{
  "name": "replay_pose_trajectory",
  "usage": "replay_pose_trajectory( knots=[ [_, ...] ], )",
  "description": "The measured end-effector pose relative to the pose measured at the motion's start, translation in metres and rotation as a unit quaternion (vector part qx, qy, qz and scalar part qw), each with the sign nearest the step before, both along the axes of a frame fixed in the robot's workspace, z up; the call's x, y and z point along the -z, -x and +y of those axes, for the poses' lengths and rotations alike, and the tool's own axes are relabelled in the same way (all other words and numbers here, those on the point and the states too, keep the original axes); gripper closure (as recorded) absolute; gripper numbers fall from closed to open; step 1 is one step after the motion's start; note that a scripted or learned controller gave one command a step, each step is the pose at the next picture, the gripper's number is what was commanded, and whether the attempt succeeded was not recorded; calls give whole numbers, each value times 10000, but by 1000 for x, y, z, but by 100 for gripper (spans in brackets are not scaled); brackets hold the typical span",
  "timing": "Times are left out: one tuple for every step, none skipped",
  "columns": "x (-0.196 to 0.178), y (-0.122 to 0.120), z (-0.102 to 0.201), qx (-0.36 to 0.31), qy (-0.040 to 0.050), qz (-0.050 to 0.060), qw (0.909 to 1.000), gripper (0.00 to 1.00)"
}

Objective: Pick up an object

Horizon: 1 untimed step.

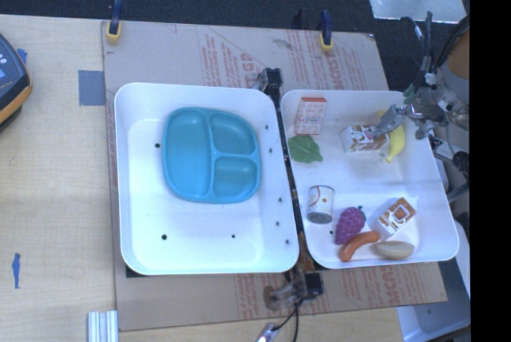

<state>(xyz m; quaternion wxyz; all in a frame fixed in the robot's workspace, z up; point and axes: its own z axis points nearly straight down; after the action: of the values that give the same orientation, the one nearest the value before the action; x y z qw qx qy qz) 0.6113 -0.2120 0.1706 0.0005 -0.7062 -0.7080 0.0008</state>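
The right bin holds several small items. A yellow banana lies beside a white printed packet at its upper right. My gripper reaches in from the right edge and hovers just above the banana's upper end. Nothing visibly hangs from it. Also in this bin are a red-and-white box, a green leaf, a small can, purple grapes, a sausage, an orange-and-white carton and a tan roll.
The left bin holds a blue divided plate. Both bins rest on a cardboard sheet held by clamps at its far edge. A dark device sits at the left edge of the bench.
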Motion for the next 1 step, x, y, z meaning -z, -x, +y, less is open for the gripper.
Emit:
replay_pose_trajectory(
  knots=[
    [64,-35,44,-16,25,-54,10000,0]
  ],
)
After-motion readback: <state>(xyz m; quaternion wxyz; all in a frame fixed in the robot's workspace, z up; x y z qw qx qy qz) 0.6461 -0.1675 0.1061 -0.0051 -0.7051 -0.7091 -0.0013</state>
